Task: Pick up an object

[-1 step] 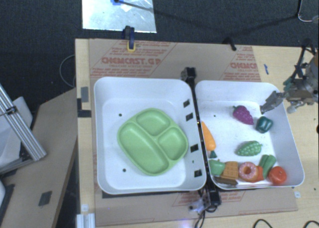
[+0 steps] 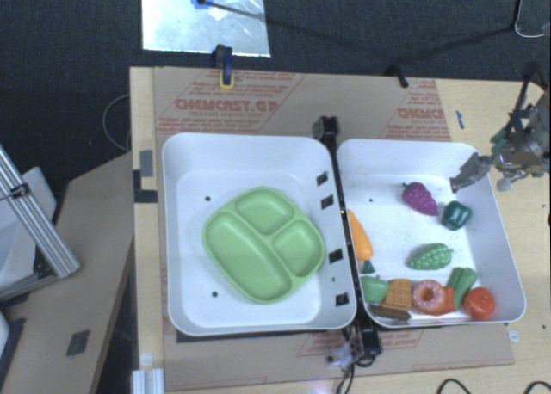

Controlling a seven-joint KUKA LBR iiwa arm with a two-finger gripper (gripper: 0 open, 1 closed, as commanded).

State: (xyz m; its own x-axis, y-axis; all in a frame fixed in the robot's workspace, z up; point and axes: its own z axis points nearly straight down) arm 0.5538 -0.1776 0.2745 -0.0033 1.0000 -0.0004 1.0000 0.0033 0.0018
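Toys crowd the near edge of the right bin [image 2: 508, 255]: a red tomato [image 2: 479, 301] in the near right corner, a pink-iced doughnut [image 2: 428, 296] touching its left side, a tan waffle-like piece [image 2: 398, 292] next to that, and a green chunk [image 2: 374, 288] by the divider, with a dark flat piece [image 2: 389, 315] lying along the front wall. A dark green pepper-like toy [image 2: 461, 280] leans just behind the tomato and doughnut. Further back in the same bin lies a light green bumpy cluster [image 2: 430, 256], and an orange carrot [image 2: 359, 235] rests against the left wall of that bin. Beyond these sit a small dark green pepper [image 2: 455, 214] and, just to its left, a purple bunch of grapes [image 2: 419, 198] (the two are near each other but apart). In the left bin [image 2: 185, 212] a pale green divided plate [image 2: 263, 244] with three compartments lies roughly in the middle. At the far right corner of the right bin, the gripper [image 2: 469, 173] hangs over the rim, its grey fingers pointing down and left toward the grapes and the small pepper; nothing is between them, and whether they are apart or together cannot be told at this size. Behind the bins, a blue and yellow clamp [image 2: 225, 66] sits at the bench's far edge, in front of a shiny metal sheet [image 2: 207, 5].
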